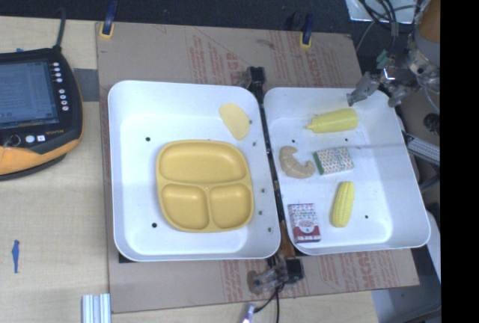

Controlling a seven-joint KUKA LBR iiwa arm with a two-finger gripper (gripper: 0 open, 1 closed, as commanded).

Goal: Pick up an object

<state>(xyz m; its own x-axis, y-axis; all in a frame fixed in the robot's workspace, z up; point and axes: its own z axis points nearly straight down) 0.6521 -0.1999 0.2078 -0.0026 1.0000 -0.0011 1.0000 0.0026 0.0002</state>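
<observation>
Five small objects are lying in the right bin (419, 228), and you are choosing among them. Nearest the camera, the red carton (304, 222) is sitting flat: light, stiff, best pinched across its narrow sides. Just beyond, the toy corn cob (343, 202) is looking smooth and rounded, likely slippery; take it mid-length. The croissant-shaped piece (296, 163) and patterned packet (333, 160) are lying side by side. Farthest, the yellow bottle (333, 120) is resting on its side near the gripper (372, 89), which is hovering at the bin's far edge with fingers spread apart, holding nothing.
</observation>
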